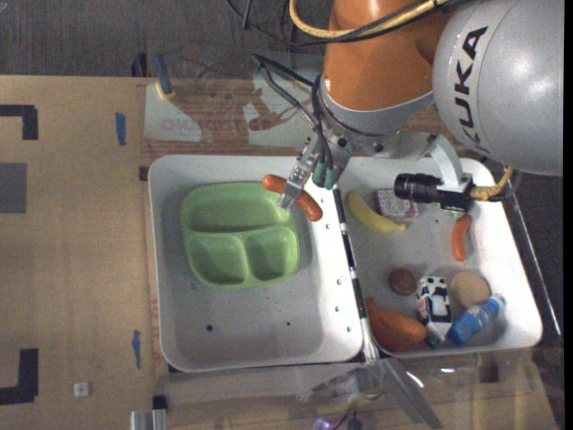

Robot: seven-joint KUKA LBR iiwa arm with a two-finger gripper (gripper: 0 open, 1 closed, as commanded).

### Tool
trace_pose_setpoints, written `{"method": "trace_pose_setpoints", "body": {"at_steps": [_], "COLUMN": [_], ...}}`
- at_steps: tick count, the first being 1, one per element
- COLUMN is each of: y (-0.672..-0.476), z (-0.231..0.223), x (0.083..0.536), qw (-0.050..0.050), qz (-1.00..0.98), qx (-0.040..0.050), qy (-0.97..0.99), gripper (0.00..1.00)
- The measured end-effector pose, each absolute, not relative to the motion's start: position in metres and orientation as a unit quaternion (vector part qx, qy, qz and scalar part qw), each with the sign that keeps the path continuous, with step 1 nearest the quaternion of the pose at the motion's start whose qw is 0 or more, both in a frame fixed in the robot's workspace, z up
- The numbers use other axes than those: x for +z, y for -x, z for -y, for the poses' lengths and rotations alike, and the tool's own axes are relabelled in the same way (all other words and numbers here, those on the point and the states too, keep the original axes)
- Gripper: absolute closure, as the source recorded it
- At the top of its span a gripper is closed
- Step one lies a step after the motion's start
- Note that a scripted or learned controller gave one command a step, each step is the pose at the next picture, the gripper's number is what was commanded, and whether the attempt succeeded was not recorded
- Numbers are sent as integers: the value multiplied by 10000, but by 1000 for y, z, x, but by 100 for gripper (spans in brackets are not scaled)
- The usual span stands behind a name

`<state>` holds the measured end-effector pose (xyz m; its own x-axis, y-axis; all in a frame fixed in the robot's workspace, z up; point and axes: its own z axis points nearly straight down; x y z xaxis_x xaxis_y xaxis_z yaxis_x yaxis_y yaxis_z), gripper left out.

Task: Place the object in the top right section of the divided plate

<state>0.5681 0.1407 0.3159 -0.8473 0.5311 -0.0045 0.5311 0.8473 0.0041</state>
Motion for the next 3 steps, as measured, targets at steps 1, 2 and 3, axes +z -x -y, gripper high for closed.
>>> {"method": "trace_pose_setpoints", "body": {"at_steps": [1,2,3], "y": [-546,-554,-555], "z": [-204,-221,-221], "x": [230,228,228], "qw": [3,23,24], "qz": [-9471,-9791,-9791], "qx": [4,16,17], "qy": [-3211,-2034,-2035], "gripper": [100,100,0]}}
